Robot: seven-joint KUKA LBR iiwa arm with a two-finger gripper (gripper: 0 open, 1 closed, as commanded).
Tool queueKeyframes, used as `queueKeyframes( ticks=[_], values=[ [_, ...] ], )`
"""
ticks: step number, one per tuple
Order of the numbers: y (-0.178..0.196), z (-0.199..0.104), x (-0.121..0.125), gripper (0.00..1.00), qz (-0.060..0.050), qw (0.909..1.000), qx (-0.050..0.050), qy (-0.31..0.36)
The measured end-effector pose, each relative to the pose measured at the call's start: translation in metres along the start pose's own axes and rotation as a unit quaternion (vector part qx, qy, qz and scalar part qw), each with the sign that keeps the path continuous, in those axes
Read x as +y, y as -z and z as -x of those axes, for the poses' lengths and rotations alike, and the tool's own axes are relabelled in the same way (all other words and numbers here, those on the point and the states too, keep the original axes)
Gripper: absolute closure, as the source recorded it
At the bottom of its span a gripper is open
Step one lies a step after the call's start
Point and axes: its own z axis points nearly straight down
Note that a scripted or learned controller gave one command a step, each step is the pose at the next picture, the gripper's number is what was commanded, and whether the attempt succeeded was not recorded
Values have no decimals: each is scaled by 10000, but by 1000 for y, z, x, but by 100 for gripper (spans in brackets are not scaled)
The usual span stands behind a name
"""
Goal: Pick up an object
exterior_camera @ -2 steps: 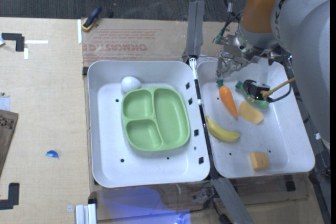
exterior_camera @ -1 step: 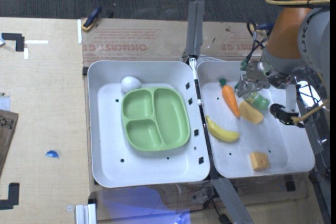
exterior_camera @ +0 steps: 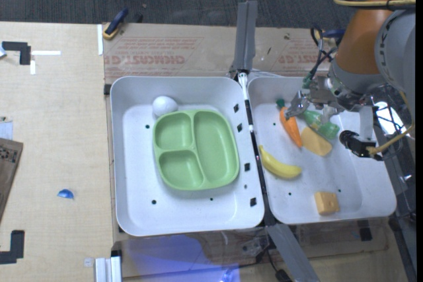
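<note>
The tool (exterior_camera: pixel 305 102) hangs low over the right bin's (exterior_camera: pixel 370 205) far end, beside the carrot (exterior_camera: pixel 291 129), seemingly lined up to grab it; whether it grips anything, I cannot tell.

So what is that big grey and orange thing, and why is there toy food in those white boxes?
That is a robot arm, seen by a camera looking down from above. It reaches in from the right, and its job is to pick something up. Its gripper hangs over the right bin. That bin has a carrot, a banana, a yellow wedge, a tan block and something green. The left bin has a green divided plate and a white ball. I can't tell if it has grabbed anything.
</note>
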Motion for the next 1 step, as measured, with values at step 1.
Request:
queueKeyframes(
  ticks=[1],
  values=[
    [-53, -16, -1, 0, 44, 10000, 3, -83]
  ],
)
